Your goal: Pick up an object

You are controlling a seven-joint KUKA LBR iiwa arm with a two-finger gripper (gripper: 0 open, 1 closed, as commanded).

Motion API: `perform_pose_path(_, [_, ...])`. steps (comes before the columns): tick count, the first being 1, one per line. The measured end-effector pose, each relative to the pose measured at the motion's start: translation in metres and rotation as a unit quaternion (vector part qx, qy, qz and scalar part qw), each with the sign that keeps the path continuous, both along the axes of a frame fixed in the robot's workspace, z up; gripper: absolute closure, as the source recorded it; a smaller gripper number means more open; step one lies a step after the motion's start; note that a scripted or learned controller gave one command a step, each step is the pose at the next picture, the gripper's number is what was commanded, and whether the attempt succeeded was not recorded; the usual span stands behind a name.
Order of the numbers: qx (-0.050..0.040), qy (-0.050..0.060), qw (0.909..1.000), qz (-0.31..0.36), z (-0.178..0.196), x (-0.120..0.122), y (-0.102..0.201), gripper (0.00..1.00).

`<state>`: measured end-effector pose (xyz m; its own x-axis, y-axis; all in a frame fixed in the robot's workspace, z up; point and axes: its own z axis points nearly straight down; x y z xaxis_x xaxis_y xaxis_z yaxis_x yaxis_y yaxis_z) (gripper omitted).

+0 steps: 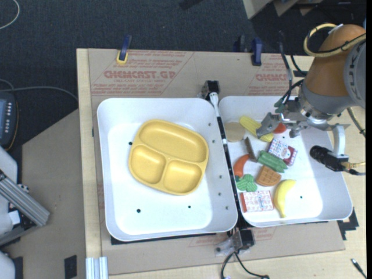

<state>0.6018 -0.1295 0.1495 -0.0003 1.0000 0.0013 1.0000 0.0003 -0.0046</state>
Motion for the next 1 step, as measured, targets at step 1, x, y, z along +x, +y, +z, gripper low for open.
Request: perform_pose_path(1, [0.0001,0.0,1.0,0.001,-0.0441,0.0042,0.0025,0.0])
